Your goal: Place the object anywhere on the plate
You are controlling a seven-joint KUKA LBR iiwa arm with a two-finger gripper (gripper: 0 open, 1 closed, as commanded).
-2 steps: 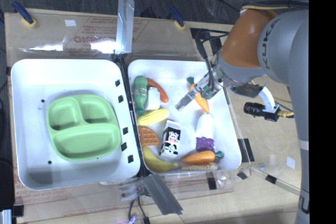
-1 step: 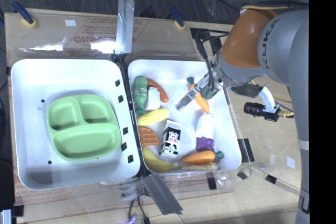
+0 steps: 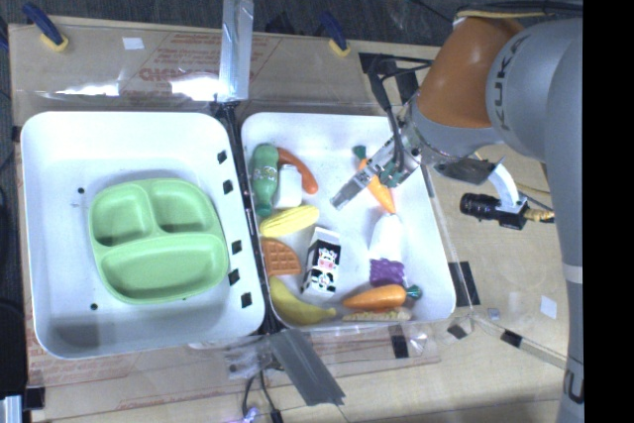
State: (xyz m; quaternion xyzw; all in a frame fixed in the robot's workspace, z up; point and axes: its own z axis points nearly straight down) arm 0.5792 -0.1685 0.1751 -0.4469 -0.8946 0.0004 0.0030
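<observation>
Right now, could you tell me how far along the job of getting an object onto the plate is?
Nothing looks done yet: the green plate in the left bin carries no item. In hand: the pincer is low in the right bin, at an orange carrot-like toy; whether it grips is unclear. Lifting and carrying across remain.

plate (image 3: 157, 245) in left bin (image 3: 45, 213), toys in right bin (image 3: 436, 253)

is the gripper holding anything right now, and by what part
It cannot be told. The gripper sits low in the right bin against an orange carrot-like toy, but the view doesn't show whether the toy is actually gripped.
</observation>
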